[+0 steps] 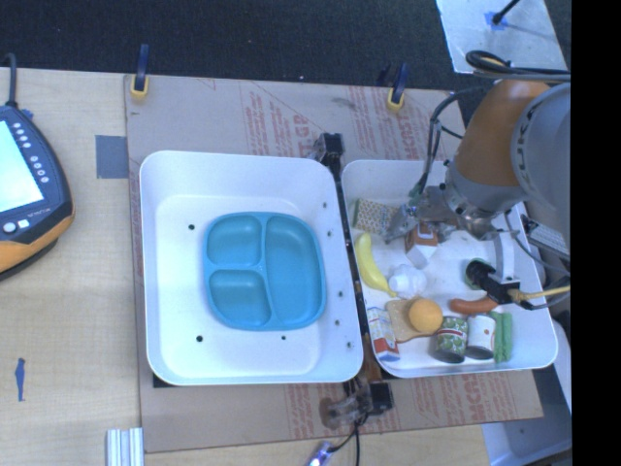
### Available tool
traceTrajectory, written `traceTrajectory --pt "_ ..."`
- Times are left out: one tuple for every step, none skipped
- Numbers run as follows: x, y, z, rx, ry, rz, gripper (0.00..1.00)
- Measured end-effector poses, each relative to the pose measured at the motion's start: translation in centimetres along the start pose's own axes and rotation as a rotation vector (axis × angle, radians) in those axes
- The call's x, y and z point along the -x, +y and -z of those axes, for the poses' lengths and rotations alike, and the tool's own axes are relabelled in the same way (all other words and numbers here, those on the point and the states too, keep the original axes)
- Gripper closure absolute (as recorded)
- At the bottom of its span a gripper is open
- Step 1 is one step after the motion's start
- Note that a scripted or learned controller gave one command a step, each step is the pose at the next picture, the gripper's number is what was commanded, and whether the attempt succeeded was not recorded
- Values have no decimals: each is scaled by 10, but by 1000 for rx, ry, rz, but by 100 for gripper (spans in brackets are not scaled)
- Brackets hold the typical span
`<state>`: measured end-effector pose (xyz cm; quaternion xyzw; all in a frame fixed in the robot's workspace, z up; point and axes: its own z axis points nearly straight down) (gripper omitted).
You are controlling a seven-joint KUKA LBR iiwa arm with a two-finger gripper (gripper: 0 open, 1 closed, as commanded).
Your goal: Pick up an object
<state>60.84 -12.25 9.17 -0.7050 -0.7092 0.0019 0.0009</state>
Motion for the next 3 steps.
traceTrajectory --pt "18 33 0 1 2 -2 0" --pt "18 33 11 0 2 0 100" --pt "-61 -8 101 2 2 -1 100"
